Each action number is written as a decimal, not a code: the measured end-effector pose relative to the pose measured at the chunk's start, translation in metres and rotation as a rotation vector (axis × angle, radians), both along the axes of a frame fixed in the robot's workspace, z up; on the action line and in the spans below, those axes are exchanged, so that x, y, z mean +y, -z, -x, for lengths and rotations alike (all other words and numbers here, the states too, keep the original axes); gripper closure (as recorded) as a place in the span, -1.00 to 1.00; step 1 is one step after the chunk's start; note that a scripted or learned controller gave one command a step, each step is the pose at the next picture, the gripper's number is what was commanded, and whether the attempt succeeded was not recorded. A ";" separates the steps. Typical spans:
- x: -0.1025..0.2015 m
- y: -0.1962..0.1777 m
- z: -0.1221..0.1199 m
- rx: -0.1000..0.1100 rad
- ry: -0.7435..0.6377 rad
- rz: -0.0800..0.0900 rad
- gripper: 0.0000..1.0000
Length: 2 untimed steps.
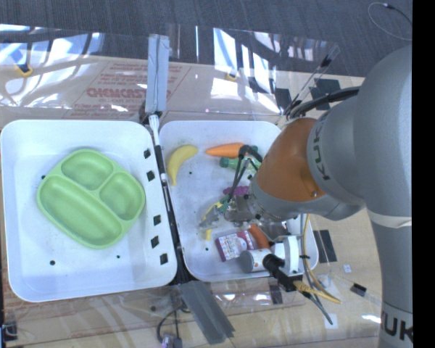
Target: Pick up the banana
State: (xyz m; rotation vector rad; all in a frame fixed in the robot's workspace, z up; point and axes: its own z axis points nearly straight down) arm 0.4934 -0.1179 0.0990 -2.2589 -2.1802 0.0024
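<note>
Green plastic, moulded into a three-compartment plate point(90, 198), is lying in the left shallow white bin point(14, 194), and nothing there is bearing on the task. Across the divider, the right shallow white bin point(196, 267) is holding the clutter. The curved yellow banana point(177, 162) is lying near this bin's far-left corner, just beside the divider, on bare floor with nothing touching it. To its right an orange carrot-shaped toy point(225, 150) is lying along the far wall, with a small dark green piece point(235, 162) beside it.

The two-finger gripper point(230, 210) is hanging over the middle of the right bin among small mixed bits, apart from the banana and nearer the camera. The grey arm with its orange band point(290, 172) is covering much of it, so I cannot tell how far open it is or whether anything is in it. The banana, at least, is plainly not in its grasp. Below it a maroon packet point(234, 246) and a white tube point(255, 261) are lying against the near wall.

As I am judging it, the whole pick is left to do: reaching over to the far-left corner, coming down on the banana, closing and lifting.

As for writing, reddish "CHEMCAST" is showing on the paper-faced sheet point(116, 93) behind the left bin, with finer lines too small to read. The packet's label is too blurred. "KU" is showing in white on the arm beside the orange band, and "KUK" lower right.
</note>
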 end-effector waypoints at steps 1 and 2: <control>0.000 -0.009 0.000 0.001 -0.005 0.001 1.00; 0.000 -0.009 0.000 0.001 -0.005 0.001 -1.00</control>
